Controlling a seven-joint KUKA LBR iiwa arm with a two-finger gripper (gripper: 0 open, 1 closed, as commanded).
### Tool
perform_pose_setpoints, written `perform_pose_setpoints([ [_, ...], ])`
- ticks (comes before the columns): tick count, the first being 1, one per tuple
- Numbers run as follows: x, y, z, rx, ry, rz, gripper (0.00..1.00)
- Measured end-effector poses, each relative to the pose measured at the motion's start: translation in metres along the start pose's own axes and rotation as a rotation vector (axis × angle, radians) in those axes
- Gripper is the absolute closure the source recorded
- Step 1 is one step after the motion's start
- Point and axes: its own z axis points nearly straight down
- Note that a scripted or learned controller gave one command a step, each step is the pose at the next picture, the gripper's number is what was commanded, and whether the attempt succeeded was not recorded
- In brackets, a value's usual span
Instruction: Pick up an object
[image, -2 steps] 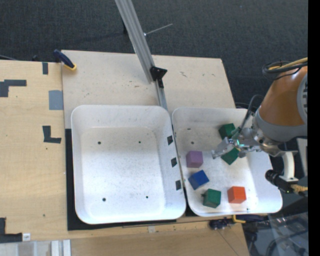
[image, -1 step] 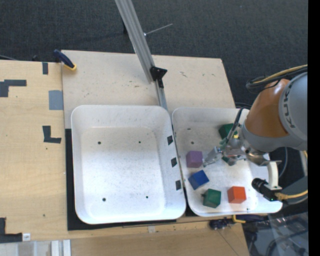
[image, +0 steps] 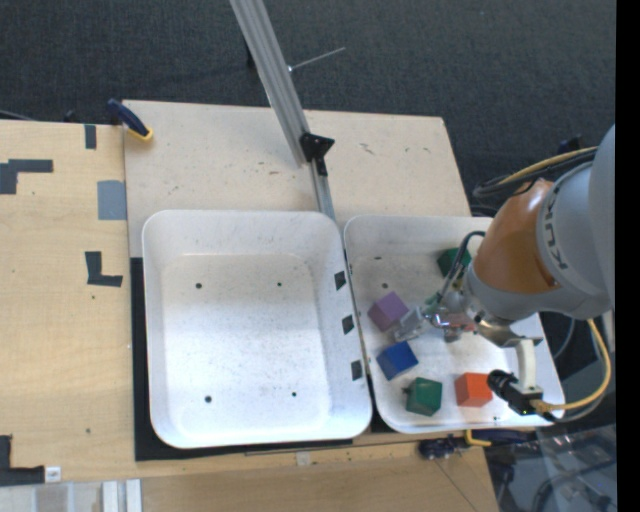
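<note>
Purple block — just beside the gripper, whose jaw state we cannot tell — approach step, we judge; next, closing squarely on it.

Dark grey carpet floor; light wooden bench; slanted metal rail crossing above

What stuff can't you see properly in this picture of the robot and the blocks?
- Gripper, camera view: too small and blurred to tell its fingers' state or whether it touches the purple block.
- Dark green block, camera view: partly hidden behind the arm's wrist.
- Right bin, camera view: its right side is covered by the arm.
</note>
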Motion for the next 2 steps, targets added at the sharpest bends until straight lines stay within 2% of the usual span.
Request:
perform_pose_setpoints([
  [1,0.001,0.000,-0.012,0.000,0.002,-0.001,1.00],
  [2,-0.001,-0.004,-0.055,-0.006,0.000,0.000,1.00],
])
